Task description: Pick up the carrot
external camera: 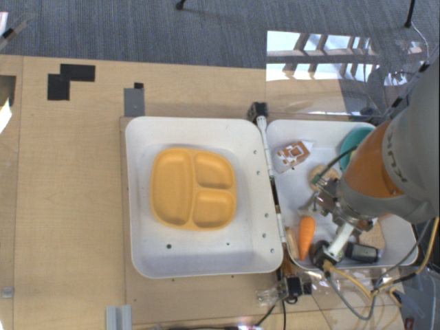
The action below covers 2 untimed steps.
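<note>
Reaching phase: you're at the approach step, not the grasp. The carrot lies in the bin and is not lifted.
Carrot: the small orange carrot with a pale tip [306, 233] lies flat in the right shallow white plastic bin [323, 133]. It is close to that bin's left wall, toward the near end, with its long axis running roughly far to near.
End effector: the grey metal end effector [328, 202] hangs over the right bin, just beside the carrot on its right and a little farther back. You can see nothing held in it. Open or closed: can't tell from this angle.
Arm: the grey arm with an orange band [371, 170] covers much of the right bin's middle.
Neighbours: a small white card with brown print [293, 154] sits at the far left of the same bin, apart from the carrot. A teal rounded object [354, 143] is half hidden behind the arm.
Left bin: the other shallow white bin [206, 253] holds a yellow three-compartment plastic plate [193, 188], not your concern.
Next move: my read is that you shift toward the bin's left wall to centre over the carrot, line up to close across its narrow width, then descend.
Watch: the wall sits tight on the carrot's left, so clearance looks slim there. A tapered round body may roll or slip out.
</note>
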{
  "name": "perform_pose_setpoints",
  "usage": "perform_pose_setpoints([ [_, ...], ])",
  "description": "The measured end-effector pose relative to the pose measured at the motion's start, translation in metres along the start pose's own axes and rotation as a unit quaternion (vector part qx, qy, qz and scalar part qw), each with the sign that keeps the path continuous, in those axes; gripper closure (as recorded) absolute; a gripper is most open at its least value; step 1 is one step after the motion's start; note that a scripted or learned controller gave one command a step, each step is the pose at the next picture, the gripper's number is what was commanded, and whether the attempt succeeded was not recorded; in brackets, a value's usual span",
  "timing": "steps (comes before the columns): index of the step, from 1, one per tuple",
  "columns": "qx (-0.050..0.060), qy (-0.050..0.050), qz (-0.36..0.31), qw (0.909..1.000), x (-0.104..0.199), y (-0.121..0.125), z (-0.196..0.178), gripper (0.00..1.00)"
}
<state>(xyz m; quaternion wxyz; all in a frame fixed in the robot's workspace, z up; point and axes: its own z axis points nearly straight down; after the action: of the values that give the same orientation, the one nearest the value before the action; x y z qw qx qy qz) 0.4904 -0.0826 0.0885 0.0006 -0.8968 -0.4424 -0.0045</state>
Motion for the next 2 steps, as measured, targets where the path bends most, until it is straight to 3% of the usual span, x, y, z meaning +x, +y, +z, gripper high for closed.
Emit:
perform_pose_setpoints([
  [1,-0.002,0.001,0.078,0.9970,-0.005,0.005,0.000,0.00],
  [2,-0.005,0.003,0.072,0.9974,-0.002,0.007,-0.012,1.00],
])
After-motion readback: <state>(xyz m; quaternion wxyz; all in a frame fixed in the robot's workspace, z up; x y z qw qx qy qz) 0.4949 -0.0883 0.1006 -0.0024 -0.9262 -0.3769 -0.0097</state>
